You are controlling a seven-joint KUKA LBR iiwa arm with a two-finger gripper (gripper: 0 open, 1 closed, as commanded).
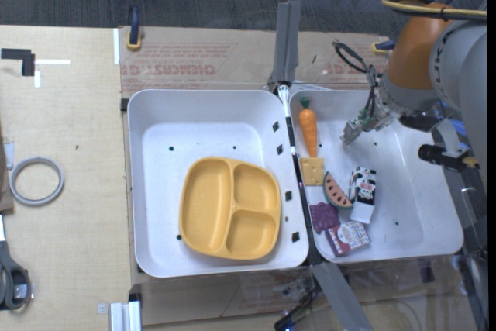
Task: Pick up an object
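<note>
Small toys crowded along the left wall of the right-hand shallow white bin, down and left of the pincer: orange plastic carrot with green top lengthwise against the wall, nearest; square yellow cheese slice just below it; red watermelon wedge, black-and-white cow-print carton, purple grape-like piece and red-and-white printed packet farther down, some touching. Likely heaped there by the bin's slope or by chance, leaving the bin's middle and right floor open for approach. Yellow three-compartment plastic plate alone in the left-hand shallow white bin, well left of pincer. Arm reaching in from right, orange band high over the bin's upper right corner, wrist angled down-left, pincer low over the upper floor, right of the carrot and apart from it. Nothing seen between the tips; opening too small and blurred to tell. Grey tape ring on the wooden counter, far left.
</note>
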